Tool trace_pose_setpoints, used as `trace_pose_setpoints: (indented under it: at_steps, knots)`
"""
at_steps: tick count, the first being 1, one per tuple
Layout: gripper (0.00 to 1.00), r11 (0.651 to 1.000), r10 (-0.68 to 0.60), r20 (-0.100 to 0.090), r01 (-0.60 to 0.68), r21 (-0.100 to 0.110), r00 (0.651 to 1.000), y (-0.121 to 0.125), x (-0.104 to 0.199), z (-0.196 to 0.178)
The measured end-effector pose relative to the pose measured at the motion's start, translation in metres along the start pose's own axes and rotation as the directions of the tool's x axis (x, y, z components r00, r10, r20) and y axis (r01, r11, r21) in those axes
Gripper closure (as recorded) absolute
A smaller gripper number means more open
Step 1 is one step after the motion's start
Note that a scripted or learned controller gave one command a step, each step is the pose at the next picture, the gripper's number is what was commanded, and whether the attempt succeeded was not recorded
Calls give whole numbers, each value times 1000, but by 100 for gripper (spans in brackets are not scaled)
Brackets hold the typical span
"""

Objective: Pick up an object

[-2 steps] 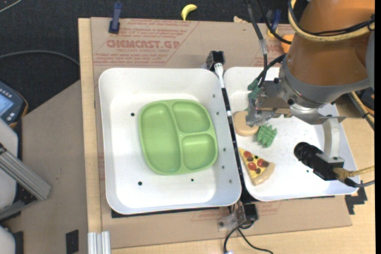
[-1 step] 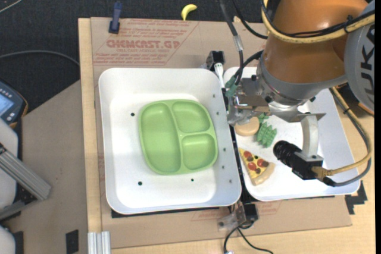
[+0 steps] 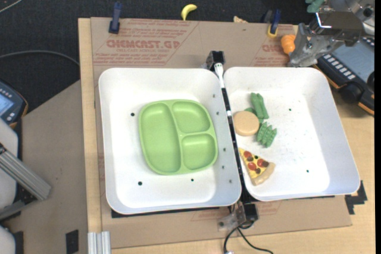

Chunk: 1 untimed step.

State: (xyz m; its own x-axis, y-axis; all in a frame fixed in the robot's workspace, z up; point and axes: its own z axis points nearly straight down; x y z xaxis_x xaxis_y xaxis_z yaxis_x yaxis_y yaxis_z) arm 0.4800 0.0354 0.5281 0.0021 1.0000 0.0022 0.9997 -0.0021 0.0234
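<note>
Pizza slice [image 3: 257, 166] | light, stiff toy, likely | pinch across crust edge | gripper [image 3: 309, 47] parked beyond bin corner, state unclear

grey metal gripper [image 3: 309, 44] (teal cable clips above)

Bright, even overhead light washes both white bins [image 3: 166, 83] nearly to glare, shadows stay thin and soft, focus holds mid-frame, though the dark floor beyond perhaps loses detail to murk.
</note>
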Motion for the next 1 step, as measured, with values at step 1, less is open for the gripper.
trace_pose_setpoints:
  at_steps: [1]
  knots:
    - [100, 999, 13, 5, -13, 34, 1000, -5, -139, 130]
